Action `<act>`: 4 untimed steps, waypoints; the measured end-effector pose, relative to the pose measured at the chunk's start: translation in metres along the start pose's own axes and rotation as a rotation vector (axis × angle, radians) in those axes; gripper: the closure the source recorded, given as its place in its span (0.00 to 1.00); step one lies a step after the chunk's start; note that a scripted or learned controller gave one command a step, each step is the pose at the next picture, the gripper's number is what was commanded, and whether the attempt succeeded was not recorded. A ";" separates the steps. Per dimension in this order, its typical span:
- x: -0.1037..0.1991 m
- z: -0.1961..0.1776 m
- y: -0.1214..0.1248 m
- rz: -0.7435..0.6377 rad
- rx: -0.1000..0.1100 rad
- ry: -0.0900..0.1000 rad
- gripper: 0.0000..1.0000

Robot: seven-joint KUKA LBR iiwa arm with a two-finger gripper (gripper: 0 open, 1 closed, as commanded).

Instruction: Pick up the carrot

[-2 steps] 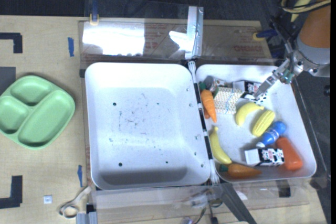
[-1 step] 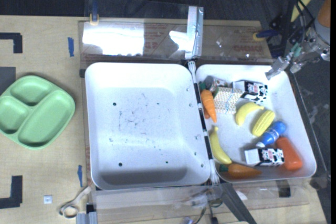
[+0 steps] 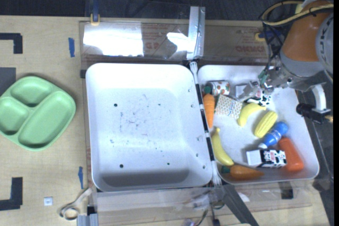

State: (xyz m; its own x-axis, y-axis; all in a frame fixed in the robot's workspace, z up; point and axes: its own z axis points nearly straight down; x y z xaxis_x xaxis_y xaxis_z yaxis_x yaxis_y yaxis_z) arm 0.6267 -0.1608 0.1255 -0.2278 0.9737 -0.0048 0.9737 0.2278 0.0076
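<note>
The carrot (image 3: 209, 109) lies in the right bin (image 3: 310, 141), hard against its left wall, its long axis running roughly up and down the view, with a green stub at the top end and a small can-like item (image 3: 220, 86) just above it. A patterned packet (image 3: 230, 107) sits just beside it on the right, and a banana (image 3: 220, 149) begins near its lower end. A second orange piece with a green tip (image 3: 243, 171) lies along the bin's near edge and could be mistaken for it. The gripper (image 3: 271, 78) hangs over the bin's upper right part, near a black-and-white toy (image 3: 263, 98) and well apart from the carrot; whether it is spread or pressed together cannot be told, and nothing is visibly pinched in it. The carrot looks like a moulded toy, so it is probably light, stiff and smooth, likely to slide or roll if nipped near the tapered end. The thicker middle seems the best place to take hold, pinching across its width. The wall on its left leaves little room on that side, so the approach would probably need care, and the packet may get nudged.
</note>
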 end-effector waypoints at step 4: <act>0.013 -0.112 0.016 0.001 0.004 0.002 0.00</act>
State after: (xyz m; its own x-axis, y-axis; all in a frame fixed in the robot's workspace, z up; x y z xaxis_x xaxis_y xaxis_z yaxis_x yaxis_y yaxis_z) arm 0.6384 -0.1439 0.2380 -0.2270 0.9739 -0.0029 0.9739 0.2270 0.0037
